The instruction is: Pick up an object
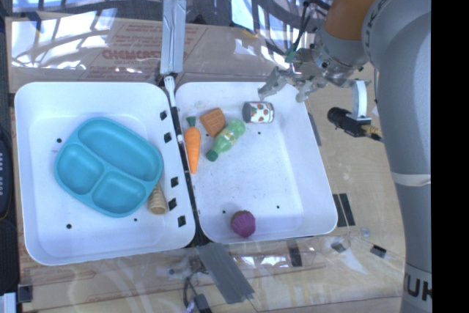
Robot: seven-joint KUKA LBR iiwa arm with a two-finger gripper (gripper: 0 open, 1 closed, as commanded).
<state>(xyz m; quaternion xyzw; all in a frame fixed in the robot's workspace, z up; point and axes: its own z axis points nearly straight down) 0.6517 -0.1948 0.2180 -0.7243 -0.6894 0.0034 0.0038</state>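
The arm (pixel 388 18) is reaching in from the right, and its tool (pixel 287 87) is hanging over the far edge of the right bin (pixel 308 179), its two fingers (pixel 268 86) spread apart with nothing between them. Just below and to the left of the tool, a small can (pixel 258 112) is lying on its side near the bin's far wall, apart from the fingers. To the left of the can, a green bottle (pixel 226 140) is lying tilted, with an orange block (pixel 212 121) sitting just beside its upper end. A carrot (pixel 192 148) is lying along the bin's left wall, its green top pointing away from the camera, near the bottle's cap. A purple fruit (pixel 243 223) is sitting by the near wall, well apart from the other things. In the left bin (pixel 37 216), a blue plate (pixel 108 166) with three compartments is lying tilted across the middle, and a cone (pixel 157 199) is resting just beside its lower right rim, near the wall between the bins. Both bins are sitting side by side on the counter (pixel 366 245), which is showing shiny plastic sheeting at its far and near edges
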